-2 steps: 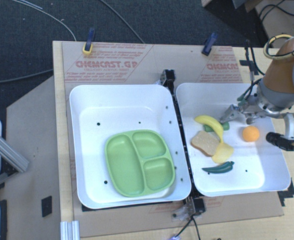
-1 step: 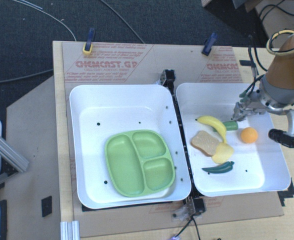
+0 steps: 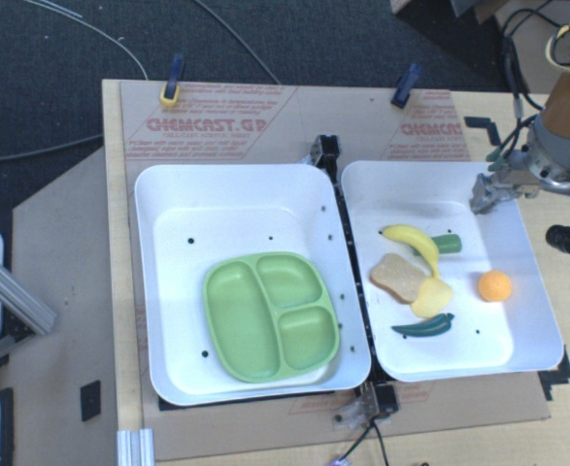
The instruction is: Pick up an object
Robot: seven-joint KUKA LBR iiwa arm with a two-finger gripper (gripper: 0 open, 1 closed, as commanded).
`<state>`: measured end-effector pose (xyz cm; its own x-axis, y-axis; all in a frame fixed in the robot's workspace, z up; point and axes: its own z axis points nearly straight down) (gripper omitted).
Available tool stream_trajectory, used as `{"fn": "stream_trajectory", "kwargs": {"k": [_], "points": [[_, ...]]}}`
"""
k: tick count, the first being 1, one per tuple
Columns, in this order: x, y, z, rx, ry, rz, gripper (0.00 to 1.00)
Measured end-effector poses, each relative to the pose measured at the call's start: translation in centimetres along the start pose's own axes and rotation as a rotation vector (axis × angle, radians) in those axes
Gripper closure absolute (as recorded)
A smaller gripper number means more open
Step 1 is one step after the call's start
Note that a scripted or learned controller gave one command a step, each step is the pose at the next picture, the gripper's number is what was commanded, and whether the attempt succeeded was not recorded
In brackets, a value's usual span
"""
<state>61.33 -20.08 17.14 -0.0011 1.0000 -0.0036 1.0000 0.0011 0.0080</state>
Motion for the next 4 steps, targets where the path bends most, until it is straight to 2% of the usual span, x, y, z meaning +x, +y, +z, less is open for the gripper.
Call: {"fn": "stream_trajectory", "kwargs": {"k": [1, 2, 4], "points": [[-0.4, 0.4, -6.5, -0.002, -0.001, 0.000, 1.00], [-0.4, 0.5, -10.9, 0.001, 0.000, 0.000, 1.00], [8.9, 0.2, -8.4, 0.012, 0.006, -0.004, 1.00]]}}
